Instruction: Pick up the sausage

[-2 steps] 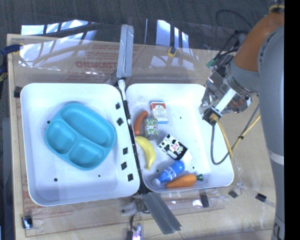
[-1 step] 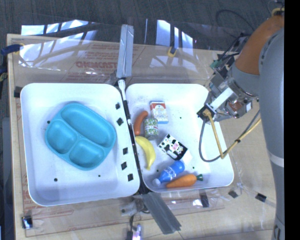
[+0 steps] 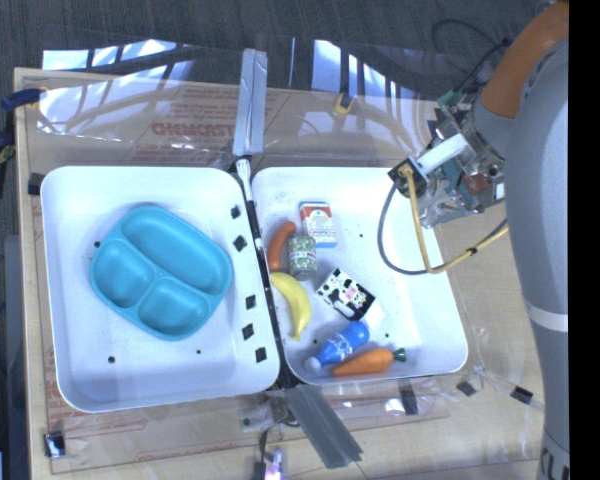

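Carrot (image 3: pixel 363 362): at 6 o'clock of the right bin (image 3: pixel 435 313), near its front rim.
Sausage (image 3: pixel 279 245): orange-brown, at 9 o'clock of this bin, beside the divider, touching a small jar (image 3: pixel 302 255).
Gripper (image 3: pixel 448 194): above the bin's 2 o'clock corner, holding nothing; its finger state I cannot tell.
Left bin (image 3: pixel 70 298): bears a blue tray (image 3: pixel 160 270).

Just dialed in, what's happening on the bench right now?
The arm's end effector hangs over the right bin's upper right edge, with nothing seen in its grip. The sausage lies untouched by the divider, next to a small jar, with a banana just below. A blue plate sits in the left bin.
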You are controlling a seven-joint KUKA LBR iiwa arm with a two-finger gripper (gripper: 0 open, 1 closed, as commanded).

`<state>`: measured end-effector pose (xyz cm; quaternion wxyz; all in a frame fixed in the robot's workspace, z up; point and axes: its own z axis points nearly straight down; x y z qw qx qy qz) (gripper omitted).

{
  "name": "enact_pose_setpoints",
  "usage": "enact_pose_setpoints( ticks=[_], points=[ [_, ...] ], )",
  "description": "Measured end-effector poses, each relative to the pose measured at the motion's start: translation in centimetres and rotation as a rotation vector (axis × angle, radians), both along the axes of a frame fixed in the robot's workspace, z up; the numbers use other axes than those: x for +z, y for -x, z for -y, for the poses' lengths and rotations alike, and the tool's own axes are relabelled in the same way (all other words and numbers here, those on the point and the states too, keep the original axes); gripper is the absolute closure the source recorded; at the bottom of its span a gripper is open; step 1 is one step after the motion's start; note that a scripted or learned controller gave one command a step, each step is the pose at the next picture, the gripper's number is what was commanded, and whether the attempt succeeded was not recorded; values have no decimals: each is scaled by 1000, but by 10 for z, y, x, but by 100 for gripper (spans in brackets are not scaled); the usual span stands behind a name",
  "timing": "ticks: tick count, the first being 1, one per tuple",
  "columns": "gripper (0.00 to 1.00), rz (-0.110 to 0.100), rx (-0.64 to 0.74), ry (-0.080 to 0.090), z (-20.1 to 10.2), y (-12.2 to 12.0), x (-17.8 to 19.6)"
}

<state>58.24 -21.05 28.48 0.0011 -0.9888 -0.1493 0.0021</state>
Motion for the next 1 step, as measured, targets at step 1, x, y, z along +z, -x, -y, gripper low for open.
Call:
enact_pose_setpoints(
  ticks=[1],
  points=[
    [100,-6,10,-3,-2,-1,7]
  ],
)
